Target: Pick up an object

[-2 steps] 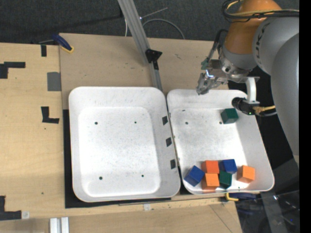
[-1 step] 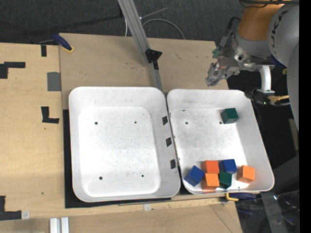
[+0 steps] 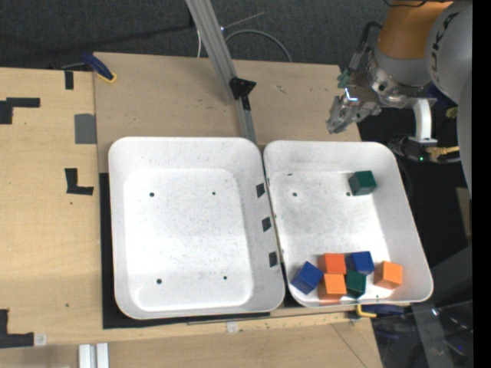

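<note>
Jaws [image 3: 341, 119], whose opening you cannot tell, hang past the right bin's [image 3: 406, 205] far rim, with the green block [image 3: 362, 182] nearest, toward the counter's front.

- Two bins, left [image 3: 123, 205] and right [image 3: 406, 228]: white, finely speckled with dark dots.
- Lone block [image 3: 362, 182]: dark green.
- Clustered blocks: three orange [image 3: 333, 263], two blue [image 3: 307, 277], one green [image 3: 355, 283].
- Bench [image 3: 46, 228]: tan wood with black tape marks.
- Arm [image 3: 410, 29]: grey with an orange band.

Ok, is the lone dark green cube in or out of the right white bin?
In. The dark green cube rests on the right white bin floor, near its far rim.
</note>
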Robot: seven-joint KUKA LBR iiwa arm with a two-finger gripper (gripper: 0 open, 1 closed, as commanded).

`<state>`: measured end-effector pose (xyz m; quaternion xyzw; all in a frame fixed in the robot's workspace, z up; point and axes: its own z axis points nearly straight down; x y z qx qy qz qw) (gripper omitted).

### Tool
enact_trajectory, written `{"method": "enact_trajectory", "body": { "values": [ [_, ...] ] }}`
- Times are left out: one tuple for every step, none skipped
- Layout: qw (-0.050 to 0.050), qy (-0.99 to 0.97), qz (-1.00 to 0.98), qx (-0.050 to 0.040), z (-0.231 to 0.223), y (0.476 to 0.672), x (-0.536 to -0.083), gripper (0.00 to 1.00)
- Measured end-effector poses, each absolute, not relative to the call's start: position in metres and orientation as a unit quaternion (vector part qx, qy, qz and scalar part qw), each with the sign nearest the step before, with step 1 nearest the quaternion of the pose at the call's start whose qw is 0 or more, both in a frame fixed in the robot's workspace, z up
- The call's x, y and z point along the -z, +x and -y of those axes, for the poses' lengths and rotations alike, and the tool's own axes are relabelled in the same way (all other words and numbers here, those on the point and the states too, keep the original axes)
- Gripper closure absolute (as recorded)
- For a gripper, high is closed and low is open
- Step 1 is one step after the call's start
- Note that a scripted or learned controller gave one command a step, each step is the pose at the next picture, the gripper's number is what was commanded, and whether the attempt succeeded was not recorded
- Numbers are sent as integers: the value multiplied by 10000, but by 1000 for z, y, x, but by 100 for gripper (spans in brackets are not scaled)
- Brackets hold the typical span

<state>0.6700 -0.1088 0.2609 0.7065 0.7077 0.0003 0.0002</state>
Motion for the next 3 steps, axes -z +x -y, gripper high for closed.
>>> {"method": "enact_trajectory", "body": {
  "values": [
    [-14, 7051, -7091, 5, 57, 669, -244, 100],
    [-17, 7047, -7095, 5, 0, 663, -230, 100],
    [-17, 7046, -7096, 6, -58, 662, -222, 100]
  ]
}}
